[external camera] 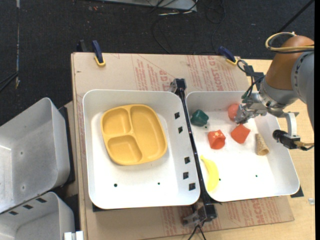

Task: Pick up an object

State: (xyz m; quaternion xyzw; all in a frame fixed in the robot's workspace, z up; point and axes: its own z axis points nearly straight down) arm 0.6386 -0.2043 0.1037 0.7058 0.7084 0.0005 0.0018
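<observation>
Nearest the camera, at the front of the right-hand shallow white plastic bin (280,184), a smooth yellow banana-shaped toy (210,173) lies along the bin's left wall, a curved, slippery form that would roll between hard fingers. Behind it sit a small red-orange blocky piece with a pale spot on top (217,139), a red-orange wedge-like block (240,133) and, to their right, a tan ridged cone resembling a wafer (261,144); all look like matte moulded plastic, light and easy to knock aside. Farther back a dark green rounded lump (199,117) rests near the left wall, and a red-orange rounded object (233,111) lies just beside the pincer (244,115) of the grey arm with the orange band (285,71), which hangs low over the bin's rear. Whether the pincer is parted or closed cannot be told here, nor whether it grips anything. The likely risk is a miss: the wedge and the rounded piece lie close together, so a descent could strike one and shove the other away, or pinch an edge that slips out on lifting. In the left-hand white bin (145,194) rests a glossy yellow three-compartment plate (133,133), and the cardboard-topped bench (150,69) extends beyond.
</observation>
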